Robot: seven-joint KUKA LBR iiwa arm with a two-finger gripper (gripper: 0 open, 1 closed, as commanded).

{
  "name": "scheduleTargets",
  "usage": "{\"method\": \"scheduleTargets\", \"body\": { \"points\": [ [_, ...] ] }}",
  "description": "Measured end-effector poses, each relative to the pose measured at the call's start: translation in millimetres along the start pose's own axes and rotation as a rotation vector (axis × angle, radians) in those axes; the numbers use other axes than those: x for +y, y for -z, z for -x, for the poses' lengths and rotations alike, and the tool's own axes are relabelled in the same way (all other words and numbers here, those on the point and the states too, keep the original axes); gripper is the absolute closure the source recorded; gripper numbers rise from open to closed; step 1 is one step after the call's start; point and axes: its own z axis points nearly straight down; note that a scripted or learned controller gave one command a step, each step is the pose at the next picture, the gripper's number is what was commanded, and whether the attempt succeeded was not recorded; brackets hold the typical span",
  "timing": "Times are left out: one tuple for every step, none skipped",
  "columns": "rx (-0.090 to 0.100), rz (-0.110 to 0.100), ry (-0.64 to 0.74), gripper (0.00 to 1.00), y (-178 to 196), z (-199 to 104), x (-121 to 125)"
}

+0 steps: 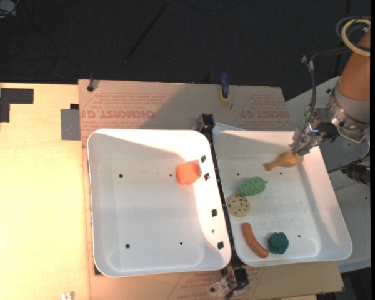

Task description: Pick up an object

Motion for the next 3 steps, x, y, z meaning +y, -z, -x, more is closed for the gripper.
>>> {"method": "scheduleTargets", "body": {
  "points": [
    [0.001,-0.003,-0.001,1.0,-30.9,4.5,-25.3],
    [-0.001,0.019,0.005,1.0,160.9,-44.0,-75.7],
    [0.003,-0.016,-0.001,1.0,-8.4,-33.7,-57.9]
  ]
}}
